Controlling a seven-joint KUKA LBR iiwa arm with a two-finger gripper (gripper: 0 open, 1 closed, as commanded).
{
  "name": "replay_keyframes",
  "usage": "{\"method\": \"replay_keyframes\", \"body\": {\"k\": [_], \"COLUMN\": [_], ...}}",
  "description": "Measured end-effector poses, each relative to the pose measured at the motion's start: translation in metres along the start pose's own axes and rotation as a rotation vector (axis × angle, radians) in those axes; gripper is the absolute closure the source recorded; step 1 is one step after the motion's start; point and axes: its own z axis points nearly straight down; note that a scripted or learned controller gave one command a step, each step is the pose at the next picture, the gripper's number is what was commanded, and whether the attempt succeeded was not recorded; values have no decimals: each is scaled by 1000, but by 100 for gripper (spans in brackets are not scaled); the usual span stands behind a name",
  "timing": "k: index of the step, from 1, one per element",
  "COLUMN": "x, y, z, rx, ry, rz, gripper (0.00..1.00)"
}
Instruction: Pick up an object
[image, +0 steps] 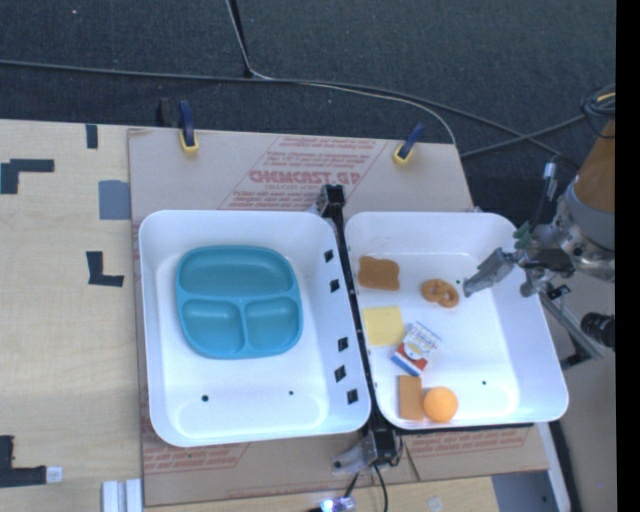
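The right bin (520, 350) holds several small items: a brown bread-like piece (378, 272), a tan pretzel-shaped piece (439, 292), a yellow square slice (383, 325), a white, red and blue packet (418, 347), a brown rectangular block (409, 396) and an orange ball (440, 404) touching that block. My gripper (499, 287) hangs over the bin's right side, open, with nothing between its fingers. Its left fingertip (472, 285) is just right of the pretzel-shaped piece.
The left bin (160, 400) carries a blue divided plate (240, 300). A black divider strip (345, 320) runs between the two bins. Two clamps (186, 128) (407, 148) hold the cardboard at the back. A cable crosses the dark floor behind the bench.
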Motion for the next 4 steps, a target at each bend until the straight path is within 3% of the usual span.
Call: {"method": "replay_keyframes", "body": {"k": [1,4], "x": [0,6], "y": [2,1], "z": [-5,141], "rx": [-10,-5], "ry": [-2,-1], "rz": [-3,-3], "gripper": [0,0]}}
